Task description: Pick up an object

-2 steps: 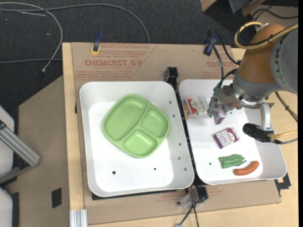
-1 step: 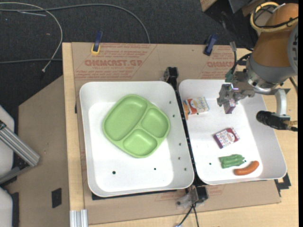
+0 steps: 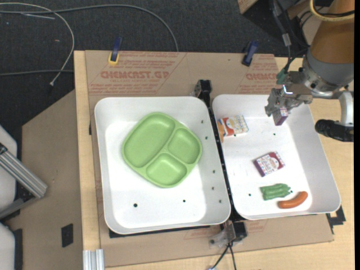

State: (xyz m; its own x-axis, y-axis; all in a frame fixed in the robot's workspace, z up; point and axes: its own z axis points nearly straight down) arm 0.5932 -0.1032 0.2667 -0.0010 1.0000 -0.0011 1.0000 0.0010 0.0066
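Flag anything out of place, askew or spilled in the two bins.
Nothing spilled or damaged. The green tray sits turned at a slant in the left bin; the right bin's small items lie loosely scattered.

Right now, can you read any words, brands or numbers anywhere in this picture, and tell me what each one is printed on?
"CHEMCAST GP", in red, on the brown protective sheet behind the left bin.
The same red print repeats on that sheet behind the right bin, too cut off to read.
Small white and orange box: print too small to read.
Purple packet: print too blurred to read.
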